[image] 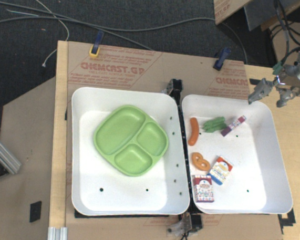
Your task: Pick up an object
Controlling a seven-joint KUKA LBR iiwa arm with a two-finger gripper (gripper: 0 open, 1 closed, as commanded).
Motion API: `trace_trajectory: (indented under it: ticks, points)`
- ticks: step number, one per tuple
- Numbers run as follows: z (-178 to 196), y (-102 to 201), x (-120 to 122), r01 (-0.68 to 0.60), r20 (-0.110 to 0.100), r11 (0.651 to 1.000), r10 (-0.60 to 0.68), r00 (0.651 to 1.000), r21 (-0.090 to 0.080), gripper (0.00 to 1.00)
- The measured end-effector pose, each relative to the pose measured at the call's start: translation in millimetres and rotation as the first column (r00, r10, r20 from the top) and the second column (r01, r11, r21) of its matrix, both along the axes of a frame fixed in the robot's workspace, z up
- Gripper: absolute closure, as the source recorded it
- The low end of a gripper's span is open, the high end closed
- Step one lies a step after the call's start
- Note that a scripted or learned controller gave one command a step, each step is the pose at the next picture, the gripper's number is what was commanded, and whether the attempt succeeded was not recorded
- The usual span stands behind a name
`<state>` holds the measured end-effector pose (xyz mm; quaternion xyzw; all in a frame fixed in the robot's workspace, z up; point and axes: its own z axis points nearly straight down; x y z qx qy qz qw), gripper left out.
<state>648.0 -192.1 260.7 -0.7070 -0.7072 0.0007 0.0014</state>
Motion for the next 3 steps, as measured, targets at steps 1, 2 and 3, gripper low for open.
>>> trace_trajectory:
  ticks: [1, 2, 3]
  points:
    - [1, 0, 1, 0.000, 0.002, 1.000, 0.000, 1.000, -0.001, 0.00]
    - [-48, 0, 10, -0.001, -0.001, 1.000, 0.001, 1.000, 0.000, 0.00]
    - [-110, 5, 13, -0.002, -0.003, 1.000, 0.002, 1.000, 0.001, 0.00]
